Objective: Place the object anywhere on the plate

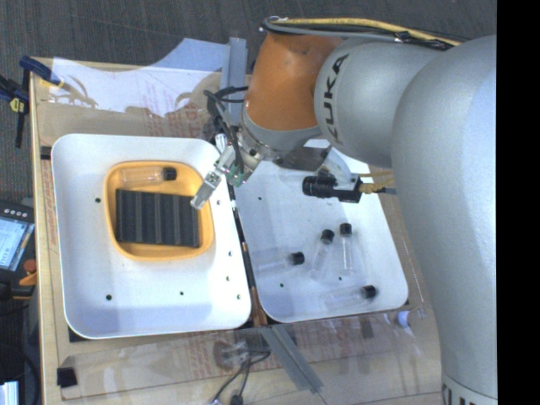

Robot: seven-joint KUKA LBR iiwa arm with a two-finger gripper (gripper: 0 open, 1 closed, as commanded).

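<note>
Robot lab: bench bins (143,310), vials (344,241).

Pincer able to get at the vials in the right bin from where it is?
Probably yes. The vials lie loose and apart on the floor of the right bin, with nothing over them. The pincer hangs at the edge of the left bin, by the plate, a short swing away.

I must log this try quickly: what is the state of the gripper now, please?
Gripper: at the right edge of the yellow plate in the left bin; open, shut or holding cannot be told.
</note>
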